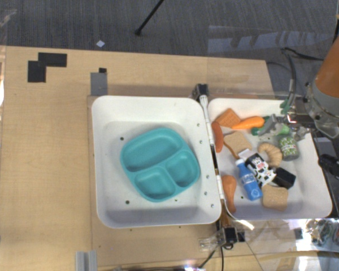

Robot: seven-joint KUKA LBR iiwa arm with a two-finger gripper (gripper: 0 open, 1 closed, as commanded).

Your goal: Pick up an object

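Note:
The right white bin (322,208) holds several small items. Among them are an orange carrot (248,123), a tan cracker (228,117), a bread slice (236,143), a ring-shaped bagel (269,153), a green speckled jar (288,147), a blue bottle (249,180), a black-and-white cow toy (262,170), a black block (284,178) and a brown bread chunk (275,197). My gripper (288,119) hangs over the bin's far right part, just above the green jar and right of the carrot. Nothing shows held in it.
The left white bin (107,208) carries a teal divided plate (160,164). A reddish sausage (216,135) and an orange piece (229,188) lie along the right bin's left wall. The grey arm with its orange band (334,72) enters from the right edge.

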